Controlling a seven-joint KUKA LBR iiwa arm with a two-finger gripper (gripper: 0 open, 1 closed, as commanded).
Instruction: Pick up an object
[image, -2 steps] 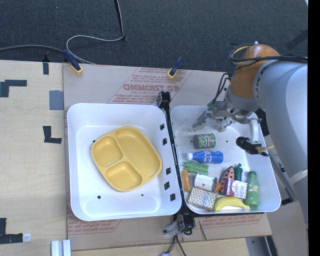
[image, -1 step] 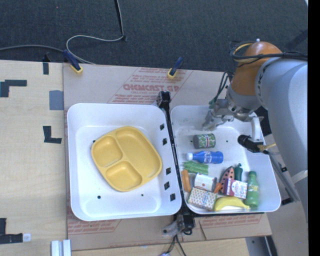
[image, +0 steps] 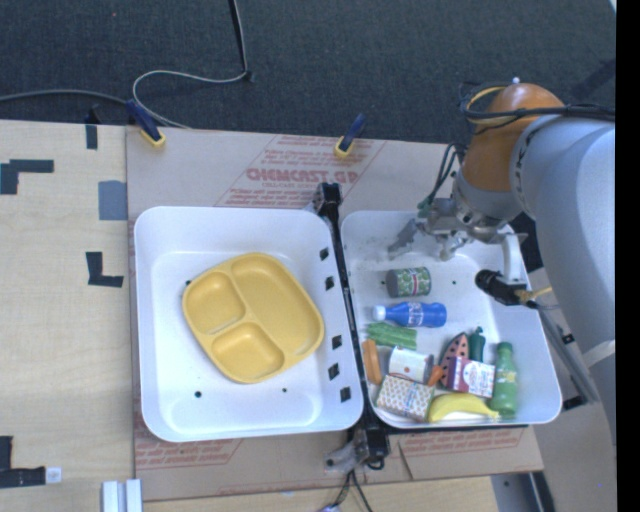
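gripper (image: 432, 240): up at the far end of the right bin (image: 368, 236), spread open, nothing pinched, apparently low over bare bin floor

progress: basically zero tbh. Nothing lifted, nothing clamped, all the stuff lying in the bins. Whole grab and lift left to do

closest candidate: small can (image: 410, 280) with a green label, just beside the gripper on the near side, looks to be on its side, clear of the pile. Probably the easy pick

next one along: blue bottle (image: 415, 315), lying flat, near the can but not touching as far as can be told

clutter pile: crammed into the near end of the right bin, i.e. green bundle (image: 390, 335), carrot (image: 372, 360), white box (image: 405, 360), cracker box (image: 403, 397), banana (image: 462, 407), watermelon slice (image: 455, 350), red carton (image: 476, 378), green bottle (image: 503, 380). Mostly touching or overlapping, so tough to get around one without shoving its neighbours

left bin (image: 165, 400): just a yellow divided plate (image: 252, 315), flat in the middle, well apart from the gripper. Wide and shallow, guessing an awkward grab for two fingers

in the way: not much around the can, honestly. Open floor on the gripper's side, bottle on the other. Main worry: round and on its side, so likely to roll off if nudged instead of squeezed

outside the bins: cardboard sheet (image: 290, 175) under both, two clamps at its far edge, cable (image: 190, 80) looping over the dark floor. Nothing there that matters for the pick
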